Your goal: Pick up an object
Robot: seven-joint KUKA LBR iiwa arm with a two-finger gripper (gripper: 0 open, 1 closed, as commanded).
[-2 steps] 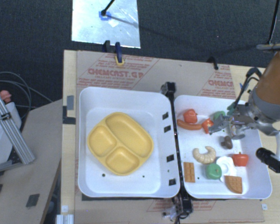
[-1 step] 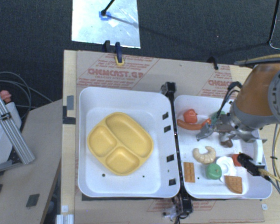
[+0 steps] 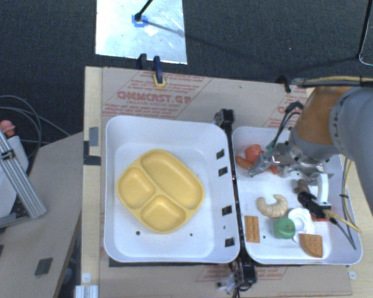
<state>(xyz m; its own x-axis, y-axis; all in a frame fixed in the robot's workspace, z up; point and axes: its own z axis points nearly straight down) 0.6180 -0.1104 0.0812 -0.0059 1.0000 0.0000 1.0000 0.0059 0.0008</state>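
Note:
My gripper (image 3: 262,164) is low in the right bin (image 3: 343,250), near its far left corner. A red round piece (image 3: 254,151) and an orange carrot-like piece (image 3: 241,160) lie just left of it, touching or nearly touching its tip. A bit of red also shows right under the gripper. Nothing is visibly held. Nearer the front lie a pale croissant (image 3: 272,206), a green round piece (image 3: 285,228) beside a white piece (image 3: 301,217), a tan cracker (image 3: 252,228) and an orange wedge (image 3: 311,244).
The left bin (image 3: 131,136) holds a yellow divided plate (image 3: 160,190). A black divider (image 3: 230,179) with clips runs between the bins. The arm (image 3: 344,122) covers the right bin's far right part. A small brown piece (image 3: 303,183) lies under the wrist.

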